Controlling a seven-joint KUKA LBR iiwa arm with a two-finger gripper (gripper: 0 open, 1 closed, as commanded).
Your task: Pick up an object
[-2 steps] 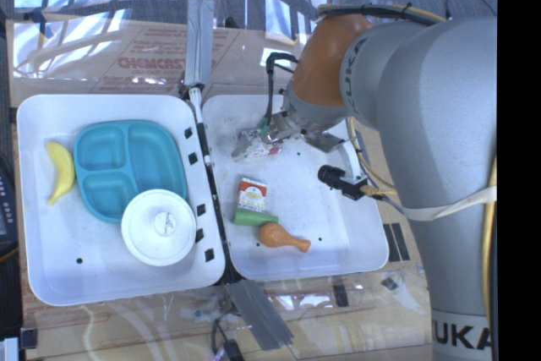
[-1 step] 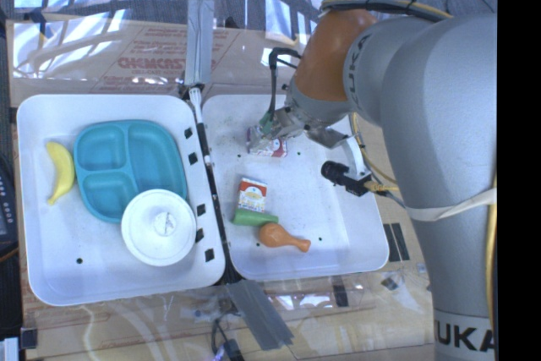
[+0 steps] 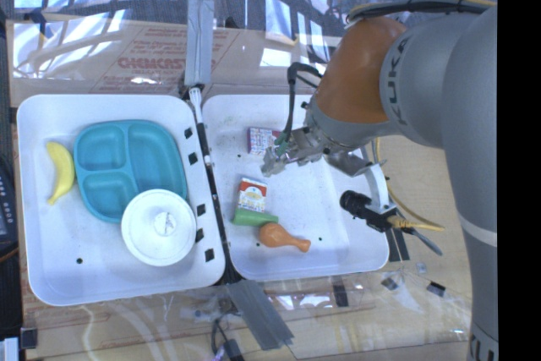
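Note:
In the right bin [image 3: 355, 254] lie a small red and white carton [image 3: 253, 195], a green piece [image 3: 254, 218] just below it, an orange drumstick-shaped toy [image 3: 283, 237] and a small patterned box [image 3: 260, 139] near the top. My gripper [image 3: 279, 156] hangs over the middle of this bin, between the patterned box and the carton, a little to the right of both. Nothing shows between its fingers. The arm's grey and orange wrist covers the bin's upper right part.
The left bin [image 3: 34, 262] holds a yellow banana [image 3: 57, 172], a teal divided tray [image 3: 131, 169] and a white round lid [image 3: 159, 226]. A grey divider strip [image 3: 199, 42] stands between the bins at the back. Brown cardboard [image 3: 110, 55] lies behind.

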